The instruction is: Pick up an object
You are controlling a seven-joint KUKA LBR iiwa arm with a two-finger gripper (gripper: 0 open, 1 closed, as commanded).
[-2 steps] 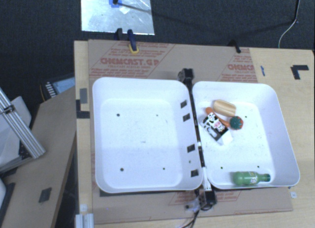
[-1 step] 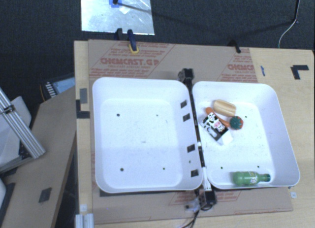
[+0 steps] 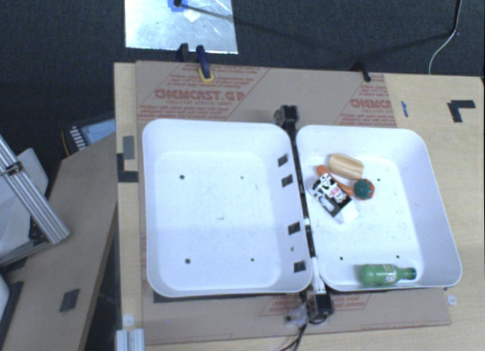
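Nearest the lens, along the bottom edge of the right bin (image 3: 436, 213), lies one green plastic bottle (image 3: 385, 273), on its side, cylindrical and glossy, cap end pointing right, touching or just beside the bin's lower wall. Two shallow white bins sit side by side on a sheet of brown cardboard (image 3: 220, 88) printed with red lettering, which in turn lies on a pale wooden bench (image 3: 470, 126). Both bins are smooth moulded plastic with rounded corners and raised rims, joined along a central seam with small dark clips. Left bin (image 3: 155, 190): bare matte floor with a few small dark dots. Right bin holds four objects, counted: the green bottle, well apart from the other three, which cluster in the upper-middle of the bin. Cluster: one tan, oblong bun-shaped piece (image 3: 345, 165), smooth and rounded, at the top; one black-and-white blocky item (image 3: 331, 193) with a spotted pattern, resting partly on a white flat scrap, just below the bun; one small teal ball (image 3: 364, 189), round, with an orange piece touching its left side, just right of the black-and-white item. Beyond the bench, on dark carpet, lies one square reflective metal plate (image 3: 180, 7), crinkled sheen, with a bit of blue tape. No gripper state can be told from this view; nothing is lifted.
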